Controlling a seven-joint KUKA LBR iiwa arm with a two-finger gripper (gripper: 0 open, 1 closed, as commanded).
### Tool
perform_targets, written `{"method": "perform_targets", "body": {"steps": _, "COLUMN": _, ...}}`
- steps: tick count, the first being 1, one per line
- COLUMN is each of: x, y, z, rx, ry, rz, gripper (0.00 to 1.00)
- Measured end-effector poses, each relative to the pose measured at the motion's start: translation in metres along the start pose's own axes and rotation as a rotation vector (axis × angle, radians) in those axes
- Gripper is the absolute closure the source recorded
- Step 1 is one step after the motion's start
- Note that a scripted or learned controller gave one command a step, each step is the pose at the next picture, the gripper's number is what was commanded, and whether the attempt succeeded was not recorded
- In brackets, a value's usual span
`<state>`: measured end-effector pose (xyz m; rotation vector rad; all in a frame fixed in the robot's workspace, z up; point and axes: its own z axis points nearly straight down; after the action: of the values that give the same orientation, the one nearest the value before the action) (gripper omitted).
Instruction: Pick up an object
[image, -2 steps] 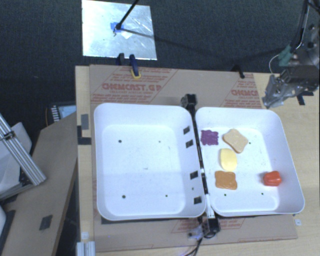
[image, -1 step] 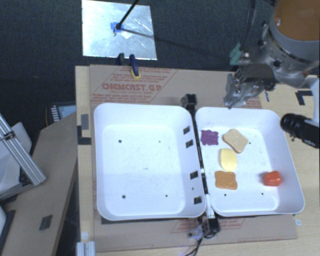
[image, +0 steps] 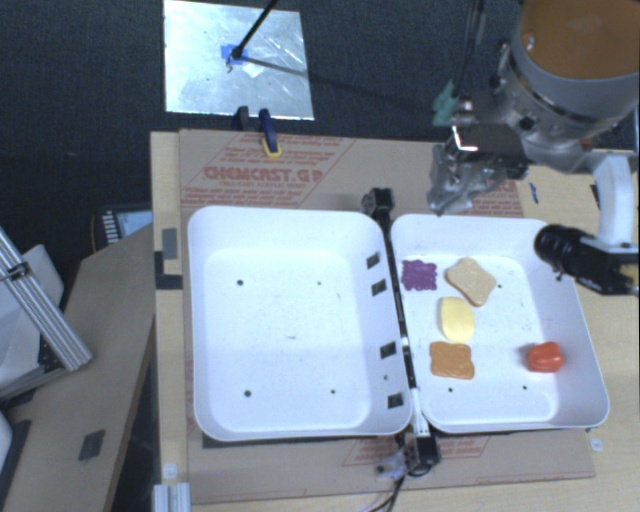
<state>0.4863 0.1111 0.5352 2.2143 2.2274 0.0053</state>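
Small red rounded object (image: 544, 357) lies in the right white bin (image: 575, 405); the hand (image: 452, 197) hovers beyond its far rim, finger state impossible to tell.

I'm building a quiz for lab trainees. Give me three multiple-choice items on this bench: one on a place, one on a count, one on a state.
1. Which bin holds the objects?
A. the left bin
B. the right bin
C. both bins

2. How many objects lie in that bin?
A. three
B. five
C. seven

3. Where is the gripper?
A. above the bin's far edge, off the objects
B. pressed on the red piece
C. inside the left bin

Key:
1 B: the purple piece, toast, yellow piece, orange piece and red piece all lie in the right bin.
2 B: those five.
3 A: the gripper hangs over the cardboard by the far rim.
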Motion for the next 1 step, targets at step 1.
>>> {"method": "perform_targets", "body": {"steps": 1, "x": 0.0564, "y": 0.0000, "z": 0.0004, "rx": 0.001, "ry": 0.001, "rz": -0.004, "gripper": 1.00}}
